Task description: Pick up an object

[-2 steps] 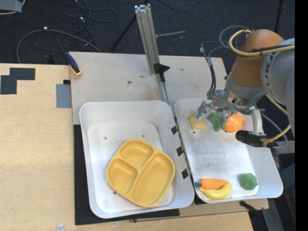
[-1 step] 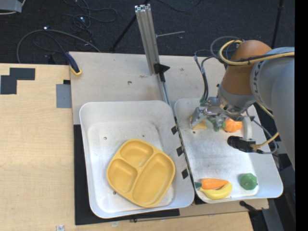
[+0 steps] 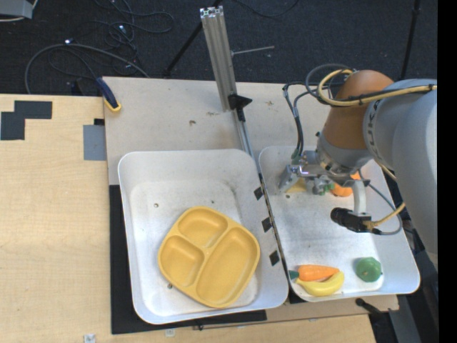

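My gripper (image 3: 301, 179) hangs low over the far end of the right bin (image 3: 314, 227), close to its left wall. Just to its right, an orange object (image 3: 343, 190) lies partly hidden behind the wrist. At the near end of that bin lie a small carrot (image 3: 317, 271), a yellow banana (image 3: 323, 285) touching it, and a green round fruit (image 3: 368, 269). I see nothing clearly held by the gripper.
The left bin (image 3: 143, 191) holds a yellow divided plate (image 3: 208, 255) near its front. A metal post (image 3: 220, 56) rises behind the bins. Cables (image 3: 371, 216) loop off the wrist over the right bin. The grey arm (image 3: 407, 141) covers the bin's right side.
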